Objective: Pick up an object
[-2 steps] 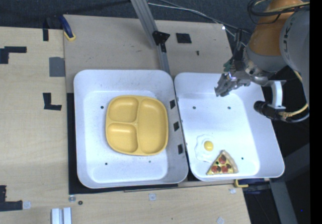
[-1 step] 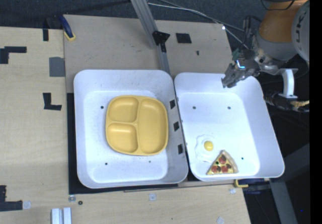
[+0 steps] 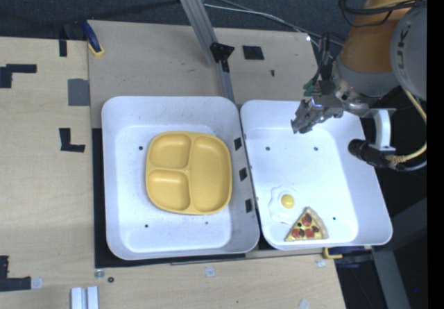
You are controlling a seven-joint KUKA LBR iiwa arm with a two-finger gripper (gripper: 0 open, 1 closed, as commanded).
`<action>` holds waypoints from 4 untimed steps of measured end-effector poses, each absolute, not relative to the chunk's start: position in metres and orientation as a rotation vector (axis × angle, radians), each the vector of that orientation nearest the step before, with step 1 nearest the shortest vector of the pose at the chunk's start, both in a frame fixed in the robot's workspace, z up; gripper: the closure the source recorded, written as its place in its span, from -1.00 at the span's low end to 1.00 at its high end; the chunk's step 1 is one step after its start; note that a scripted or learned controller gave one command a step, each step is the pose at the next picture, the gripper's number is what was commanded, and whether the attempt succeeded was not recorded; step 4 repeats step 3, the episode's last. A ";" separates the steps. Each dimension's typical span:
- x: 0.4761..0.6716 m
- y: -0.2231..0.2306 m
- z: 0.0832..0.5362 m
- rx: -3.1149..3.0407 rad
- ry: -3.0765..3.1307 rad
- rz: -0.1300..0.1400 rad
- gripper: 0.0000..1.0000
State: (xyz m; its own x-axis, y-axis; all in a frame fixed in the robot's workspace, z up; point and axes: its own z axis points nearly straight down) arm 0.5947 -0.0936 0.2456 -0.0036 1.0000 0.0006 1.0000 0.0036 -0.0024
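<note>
Two shallow white bins of smooth moulded plastic with rounded corners sit side by side on a pale wooden table (image 3: 41, 162) marked with bits of dark tape. The left bin (image 3: 125, 231) holds a glossy yellow plate (image 3: 188, 172), a rounded square divided into three compartments, lying flat near the bin's middle and well to the left of the gripper. The right bin (image 3: 361, 196) carries two small flat toy foods close to its near edge: a fried egg (image 3: 283, 202), white with a round yellow yolk and an uneven outline, and just beside it a pizza slice (image 3: 306, 226), a triangle with a tan crust and red and dark toppings. Both lie well below the gripper in the picture, towards the camera, and the egg and slice look to be touching or nearly so. A grey metal bar (image 3: 198, 16) slants down from the top of the view to the gap between the bins. The arm (image 3: 378, 44) comes in from the right, its rounded orange band bulky above the grey wrist, with black and pale cables looping around it. The gripper (image 3: 303, 122) points down and to the left over the far left corner of the right bin, dark and compact. Its fingers appear drawn close together with nothing visible between them, and whether the tips touch the bin floor cannot be told.
</note>
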 end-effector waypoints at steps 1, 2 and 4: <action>0.579 -0.042 0.249 -2.213 -2.226 0.002 1.00; 0.546 0.009 0.245 -2.212 -2.225 0.004 1.00; 0.517 0.062 0.230 -2.211 -2.225 0.006 1.00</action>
